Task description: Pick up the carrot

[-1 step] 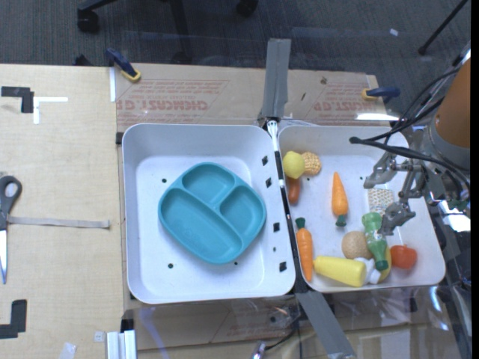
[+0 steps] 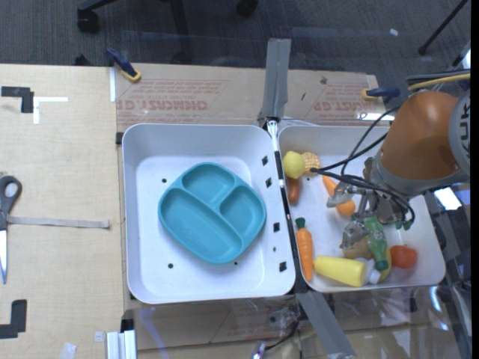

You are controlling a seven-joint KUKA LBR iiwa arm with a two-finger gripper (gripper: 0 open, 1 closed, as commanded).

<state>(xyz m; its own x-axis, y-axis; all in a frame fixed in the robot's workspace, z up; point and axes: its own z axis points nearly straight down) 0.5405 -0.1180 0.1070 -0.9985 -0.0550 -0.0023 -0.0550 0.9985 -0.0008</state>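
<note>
The carrot point(image 2: 304, 253) is orange with a green top. It lies lengthwise along the left wall of the right bin point(image 2: 428, 223), green end toward the back. My gripper point(image 2: 358, 229) hangs low over the middle of that bin, to the right of the carrot and apart from it. It sits above a cluster of toy foods. The grey arm with its orange band point(image 2: 419, 137) reaches in from the right and hides part of the bin's back right.
Near the gripper lie a yellow squash-like piece point(image 2: 340, 270), a green item point(image 2: 379, 249), a red tomato point(image 2: 404, 256) and orange pieces point(image 2: 346, 208). Corn point(image 2: 301, 163) and a brown sausage point(image 2: 293, 191) sit at the back left. A blue divided plate point(image 2: 213, 212) lies in the left bin point(image 2: 142, 200).
</note>
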